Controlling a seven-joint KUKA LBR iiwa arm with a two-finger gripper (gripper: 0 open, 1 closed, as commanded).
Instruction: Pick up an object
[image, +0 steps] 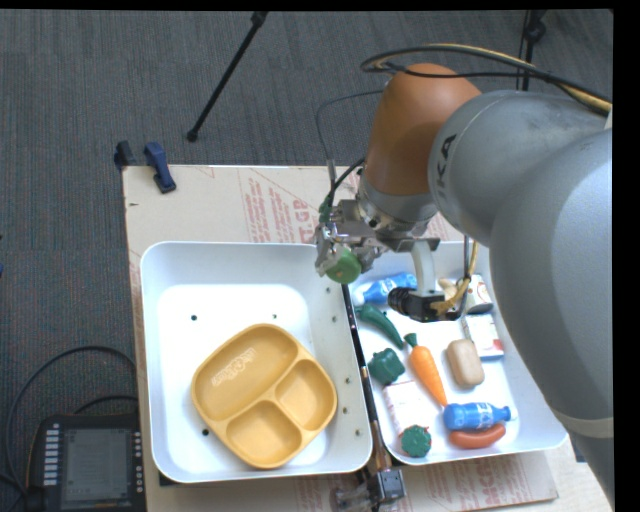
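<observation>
End effector was over the divide between the two bins, closed on a small green object pinched at its tip. So the pick looked done: the object hung clear of the right bin, lifted off the clutter there (carrot, blue bottle, green pepper). Left bin held the yellow divided tray. Grip looked shallow, so slip risk.

Yellow divided tray in left bin, blue clamps, tripod leg
</observation>
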